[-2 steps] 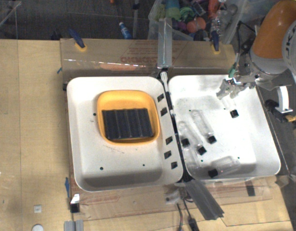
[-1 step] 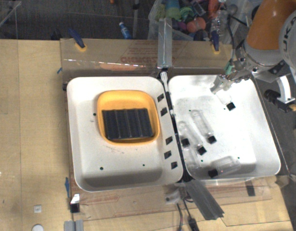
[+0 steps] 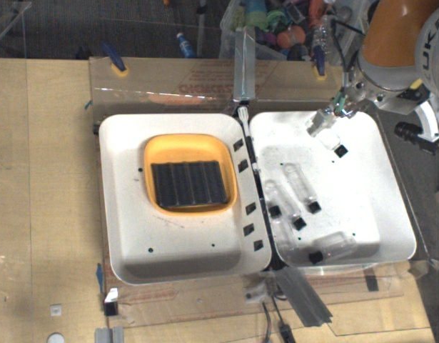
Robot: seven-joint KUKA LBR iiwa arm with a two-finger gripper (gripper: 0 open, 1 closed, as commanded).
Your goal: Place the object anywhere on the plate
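A yellow-orange plate (image 3: 190, 143) lies in the left white bin (image 3: 126, 241). On it rests a black, ridged rectangular object (image 3: 189, 184), flat and a little toward the plate's near side. My gripper (image 3: 325, 123) hangs over the far edge of the right white bin (image 3: 390, 213), well to the right of the plate and apart from the black object. I see nothing held in it. The grey arm with its orange band (image 3: 401, 20) comes in from the upper right.
Several clear plastic pieces (image 3: 298, 182) with small black tags (image 3: 340, 150) lie scattered in the right bin. A divider with black clips (image 3: 249, 191) runs between the bins. A crate of coloured toys (image 3: 290, 9) stands behind the bench.
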